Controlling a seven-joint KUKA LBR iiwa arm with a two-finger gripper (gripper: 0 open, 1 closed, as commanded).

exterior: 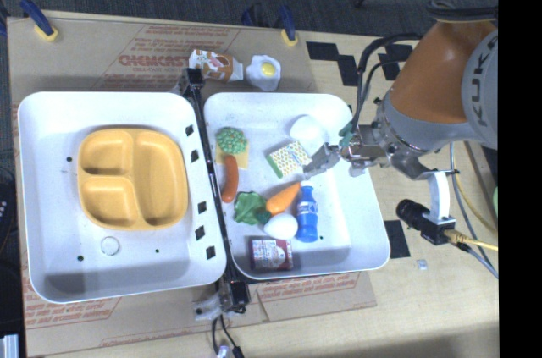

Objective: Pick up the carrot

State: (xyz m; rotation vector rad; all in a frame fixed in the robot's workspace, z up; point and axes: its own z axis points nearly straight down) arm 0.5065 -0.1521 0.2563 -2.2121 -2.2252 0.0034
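We see the carrot (284,197) in the right bin (360,179), touching the blue bottle (306,212). Our gripper (320,158) hovers just up-right of the carrot; whether it is spread, we cannot tell. Descending, it may catch the bottle instead

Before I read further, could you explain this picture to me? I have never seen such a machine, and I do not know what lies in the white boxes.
The camera hangs above a bench and looks down at a slant. The grey and orange machine on the right is a robot arm; its gripper, a two-finger hand, hovers over the right bin and I see nothing held in it. The left bin holds a yellow divided tray. The right bin holds toy food: the carrot it should pick up, lying next to a blue bottle, a white egg, a green leaf, a sausage and a dark can.
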